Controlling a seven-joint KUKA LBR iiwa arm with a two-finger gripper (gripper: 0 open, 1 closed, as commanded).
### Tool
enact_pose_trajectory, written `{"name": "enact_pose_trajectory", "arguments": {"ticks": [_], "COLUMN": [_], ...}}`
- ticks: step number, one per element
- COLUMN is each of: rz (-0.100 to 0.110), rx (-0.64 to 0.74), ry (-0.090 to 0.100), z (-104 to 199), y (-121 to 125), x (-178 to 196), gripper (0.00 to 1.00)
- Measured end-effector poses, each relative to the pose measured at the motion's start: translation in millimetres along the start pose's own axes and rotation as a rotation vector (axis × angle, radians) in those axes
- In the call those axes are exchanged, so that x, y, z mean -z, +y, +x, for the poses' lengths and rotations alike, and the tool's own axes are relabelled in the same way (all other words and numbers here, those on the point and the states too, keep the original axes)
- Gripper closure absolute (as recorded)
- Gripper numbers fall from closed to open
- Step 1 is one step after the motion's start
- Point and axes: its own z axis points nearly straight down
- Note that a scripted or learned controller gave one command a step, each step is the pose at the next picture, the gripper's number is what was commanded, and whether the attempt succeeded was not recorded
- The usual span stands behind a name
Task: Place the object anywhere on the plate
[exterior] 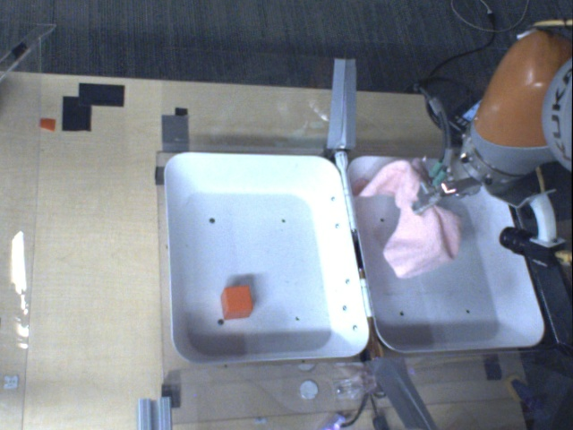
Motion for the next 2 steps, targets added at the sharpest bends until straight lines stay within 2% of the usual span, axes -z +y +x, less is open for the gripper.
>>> {"name": "enact_pose_trajectory", "arguments": {"ticks": [1,2], "rz": [0.001,-0.003], "rx": [0.008,0.411], "ry": [0.0,0.0], "z": [1,37], "y": [2,34], "x": [4,10], "gripper": [1.0,1.0]}}
